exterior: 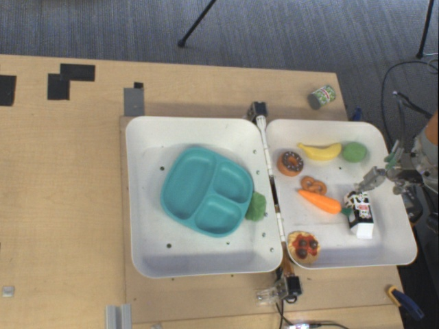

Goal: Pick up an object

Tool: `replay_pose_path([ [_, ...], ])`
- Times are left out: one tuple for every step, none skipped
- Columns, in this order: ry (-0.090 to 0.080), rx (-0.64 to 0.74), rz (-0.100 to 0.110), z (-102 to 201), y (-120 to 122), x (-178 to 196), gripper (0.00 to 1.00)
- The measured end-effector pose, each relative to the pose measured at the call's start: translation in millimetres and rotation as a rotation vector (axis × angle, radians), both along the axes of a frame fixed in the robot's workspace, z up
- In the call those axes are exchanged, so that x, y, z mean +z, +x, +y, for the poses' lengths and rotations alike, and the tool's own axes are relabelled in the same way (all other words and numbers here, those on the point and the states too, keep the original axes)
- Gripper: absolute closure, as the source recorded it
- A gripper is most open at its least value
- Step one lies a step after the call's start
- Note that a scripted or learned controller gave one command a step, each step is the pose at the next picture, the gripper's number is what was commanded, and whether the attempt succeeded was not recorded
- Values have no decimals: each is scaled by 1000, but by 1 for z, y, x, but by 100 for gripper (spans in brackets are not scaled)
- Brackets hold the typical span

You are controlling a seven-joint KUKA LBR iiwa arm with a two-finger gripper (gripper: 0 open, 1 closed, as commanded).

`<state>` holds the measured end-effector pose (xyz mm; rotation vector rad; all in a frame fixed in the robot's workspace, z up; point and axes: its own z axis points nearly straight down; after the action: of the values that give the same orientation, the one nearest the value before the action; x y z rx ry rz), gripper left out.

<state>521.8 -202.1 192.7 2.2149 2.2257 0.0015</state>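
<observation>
Pale wooden surface (62, 204) bearing two white bins: a small black-and-white carton (360, 213) is lying in the right bin (394, 252), fingers (374, 177) hovering just above, seemingly apart; the orange plastic carrot (320, 201) alongside is risking a jostled, failed grasp.

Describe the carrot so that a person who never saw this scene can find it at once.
Look at the right white bin, the one that holds the toy food. Near its middle lies the carrot, slanting, just below a small brown pretzel and left of a black-and-white carton. It is the only long orange thing there; the banana above is yellow and curved.
</observation>
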Motion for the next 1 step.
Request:
replay_pose_path([
  [-2,-2,-6,7,-5,-106,0],
])
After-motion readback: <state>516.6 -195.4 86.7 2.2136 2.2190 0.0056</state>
